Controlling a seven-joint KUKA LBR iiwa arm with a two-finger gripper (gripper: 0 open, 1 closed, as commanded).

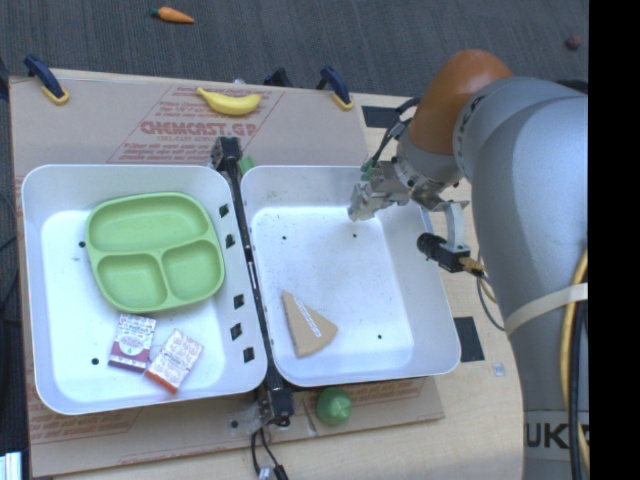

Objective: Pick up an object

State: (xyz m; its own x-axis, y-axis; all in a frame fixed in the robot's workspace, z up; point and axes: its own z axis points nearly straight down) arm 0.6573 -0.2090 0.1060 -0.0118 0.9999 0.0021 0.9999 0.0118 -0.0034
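Fingers: can't tell if released or clenched; gripper [362, 206] sits low at 12 o'clock in the right bin [425, 313], nothing seen between them. 2 white bins: left bin [40, 268] w/ 1 green divided plate [153, 248] at centre, 2 small red-white packets [155, 351] at 6 o'clock. Right bin has 1 tan wedge [303, 325] at 6 o'clock, well apart from gripper. Outside: 1 banana [229, 100] at 12 o'clock on cardboard, 1 green ball [334, 405] at 6 o'clock, 1 carrot [175, 14] on floor at 11 o'clock.
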